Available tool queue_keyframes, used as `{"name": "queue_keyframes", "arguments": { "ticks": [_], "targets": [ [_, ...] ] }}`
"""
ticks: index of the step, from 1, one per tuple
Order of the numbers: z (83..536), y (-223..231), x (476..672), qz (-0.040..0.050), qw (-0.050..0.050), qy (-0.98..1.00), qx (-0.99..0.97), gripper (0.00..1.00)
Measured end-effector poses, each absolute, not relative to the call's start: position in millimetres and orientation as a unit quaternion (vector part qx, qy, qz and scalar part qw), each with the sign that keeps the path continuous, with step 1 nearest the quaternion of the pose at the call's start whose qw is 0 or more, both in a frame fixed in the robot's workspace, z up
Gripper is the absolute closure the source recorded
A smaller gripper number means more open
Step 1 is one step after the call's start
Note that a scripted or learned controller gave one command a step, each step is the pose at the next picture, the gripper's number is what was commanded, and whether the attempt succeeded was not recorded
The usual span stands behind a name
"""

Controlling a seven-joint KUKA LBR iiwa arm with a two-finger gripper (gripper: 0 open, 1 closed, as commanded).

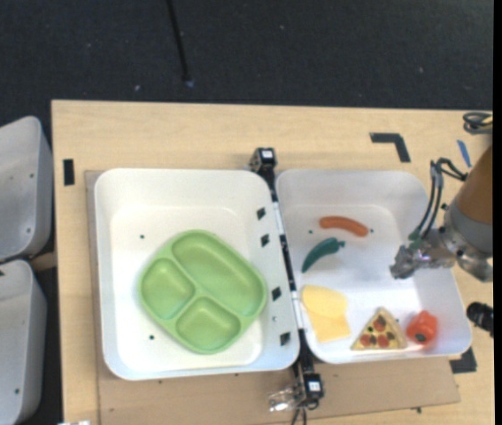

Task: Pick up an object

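Pale wooden table [189, 135]: lower the fingers [407, 265], spread state indiscernible, squarely over the nearby red plastic tomato [422, 327] before closing.

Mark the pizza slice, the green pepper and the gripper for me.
pizza slice [380, 331]: camera view, middle of its topping face.
green pepper [323, 251]: camera view, middle of its body.
gripper [407, 263]: camera view, between its fingertips.

Arm [474, 204]: enters from the view's right edge, orange band above a grey wrist.
Wrist: angled down and toward the left.
Tool [407, 263]: low, pointing left, fingertips blurred.
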State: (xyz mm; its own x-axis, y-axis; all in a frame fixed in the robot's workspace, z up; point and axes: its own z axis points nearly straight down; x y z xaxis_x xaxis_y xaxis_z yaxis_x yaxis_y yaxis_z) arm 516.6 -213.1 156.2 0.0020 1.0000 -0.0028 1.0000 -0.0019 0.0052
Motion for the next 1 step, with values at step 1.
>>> {"name": "queue_keyframes", "arguments": {
  "ticks": [1],
  "targets": [
    [200.1, -210.5, 519.0, 0.0011, 0.003, 0.708, 0.706, 1.0]
  ]
}}
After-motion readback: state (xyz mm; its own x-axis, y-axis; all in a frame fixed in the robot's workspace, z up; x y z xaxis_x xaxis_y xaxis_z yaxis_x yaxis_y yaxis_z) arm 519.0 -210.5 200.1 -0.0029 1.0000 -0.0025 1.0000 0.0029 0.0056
